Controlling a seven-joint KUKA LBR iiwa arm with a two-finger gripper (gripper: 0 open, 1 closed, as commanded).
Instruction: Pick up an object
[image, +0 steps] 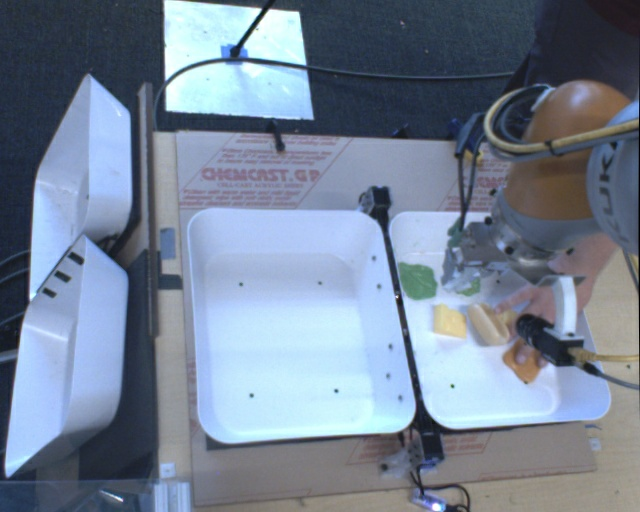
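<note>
My claw (462, 270), whose grip state I cannot tell, hangs in the right-hand shallow white plastic bin (500, 415), with the flat green soft piece (418, 280) just left of it.

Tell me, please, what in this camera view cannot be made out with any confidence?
- Pincer: too small and blurred in the camera view to tell how it is set.
- Green object: its right edge is hidden by the pincer.
- Orange object: partly covered by a black cable fitting.
- Right bin: its far right side is hidden under the arm.
</note>
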